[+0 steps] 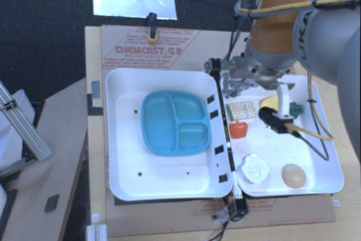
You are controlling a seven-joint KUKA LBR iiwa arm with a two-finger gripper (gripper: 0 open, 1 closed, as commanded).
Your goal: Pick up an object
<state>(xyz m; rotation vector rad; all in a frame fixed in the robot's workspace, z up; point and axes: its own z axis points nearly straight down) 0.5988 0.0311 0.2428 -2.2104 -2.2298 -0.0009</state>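
My gripper [232, 89] hangs over the far left corner of the right bin [324, 147], close to the wall between the two bins. Just below it lies a small flat packet with a dotted pattern [240, 109]. A red pepper-like toy [238, 129] sits in front of the packet. A yellow piece [270, 102] and a green piece [296, 109] lie to the gripper's right, partly hidden by the wrist. A white crumpled item [255, 169] and a beige egg-shaped item [294, 175] rest near the bin's front edge.
The left bin [127, 172] holds a blue divided plate [175, 123] at its middle. A cardboard sheet [149, 48] lies behind the bins. The arm's grey body and orange band [282, 3] loom over the back right.
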